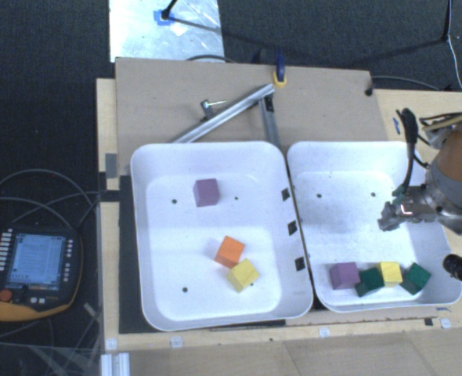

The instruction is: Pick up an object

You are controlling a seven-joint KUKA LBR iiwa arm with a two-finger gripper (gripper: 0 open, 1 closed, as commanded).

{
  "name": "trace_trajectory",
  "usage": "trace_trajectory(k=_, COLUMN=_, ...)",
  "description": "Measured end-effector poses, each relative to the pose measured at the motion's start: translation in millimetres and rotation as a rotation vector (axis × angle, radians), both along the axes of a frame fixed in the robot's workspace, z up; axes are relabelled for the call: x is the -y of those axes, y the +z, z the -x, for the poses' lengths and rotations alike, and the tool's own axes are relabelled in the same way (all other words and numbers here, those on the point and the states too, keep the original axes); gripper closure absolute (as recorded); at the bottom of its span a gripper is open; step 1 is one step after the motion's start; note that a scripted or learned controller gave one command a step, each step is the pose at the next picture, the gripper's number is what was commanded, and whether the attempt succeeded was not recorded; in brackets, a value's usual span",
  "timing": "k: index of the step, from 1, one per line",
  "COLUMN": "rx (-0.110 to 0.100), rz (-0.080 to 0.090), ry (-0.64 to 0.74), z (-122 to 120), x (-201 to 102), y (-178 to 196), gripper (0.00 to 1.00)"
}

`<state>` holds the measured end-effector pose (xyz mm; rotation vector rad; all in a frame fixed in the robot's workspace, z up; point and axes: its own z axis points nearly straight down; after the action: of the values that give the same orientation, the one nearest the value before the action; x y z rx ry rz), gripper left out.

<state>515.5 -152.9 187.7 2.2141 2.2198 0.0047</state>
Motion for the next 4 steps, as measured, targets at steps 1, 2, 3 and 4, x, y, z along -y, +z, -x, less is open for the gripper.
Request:
trace_trajectory(k=1, rx=0.000, rz=0.000, ry=0.002, z=-9, x=1, y=46, gripper=1.00)
trace_trajectory(k=2, rx=0.001, rz=0.000, ry=0.003, z=-10, x=1, y=91, gripper=1.00)
trace_trajectory(k=3, rx=-0.005, rz=-0.004, ry=0.008, z=-20, x=-58, y=76, gripper=1.00)
trace_trajectory(k=4, rx=-0.006, rz=-0.004, ry=0.009, z=-23, x=-111, y=59, gripper=1.00)
